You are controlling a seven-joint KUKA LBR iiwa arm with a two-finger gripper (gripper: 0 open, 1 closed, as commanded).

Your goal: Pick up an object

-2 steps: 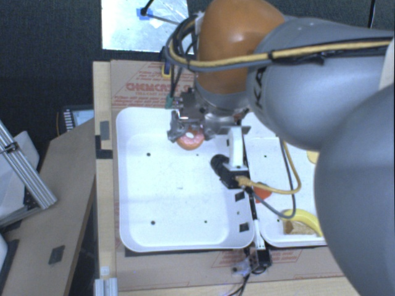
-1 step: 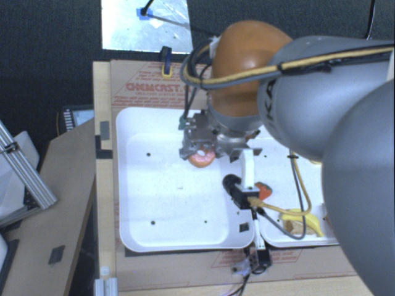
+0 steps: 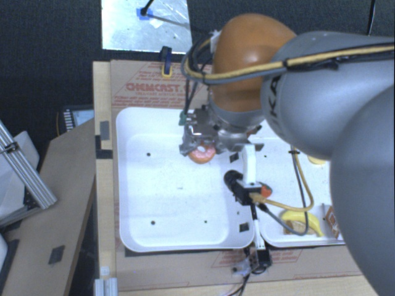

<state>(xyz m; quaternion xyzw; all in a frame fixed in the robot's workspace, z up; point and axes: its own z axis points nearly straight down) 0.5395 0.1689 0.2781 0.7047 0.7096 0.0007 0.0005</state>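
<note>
Right now the gripper (image 3: pixel 196 142) is hanging low over the far right part of the left bin (image 3: pixel 142 227), and a small pinkish doughnut-like object (image 3: pixel 202 155) is sitting just below and slightly to the near side of it, touching or nearly touching the metal parts. Whether the gripper is clamping that object I cannot tell; the wrist housing is hiding the working end. Judging by its look, the object is light and probably soft or rubbery, so it is likely giving a little under pressure rather than cracking; its rounded rim seems the sensible place to pinch, across the ring, since the smooth curved top may be slipping out of a shallow grasp. To the gripper's right the divider between the bins is running close by, leaving little room that way. To its left and toward the near edge, the bin floor is offering plenty of room. A banana (image 3: pixel 302 222) is lying in the right bin (image 3: pixel 278 240), well apart from the gripper.
</note>
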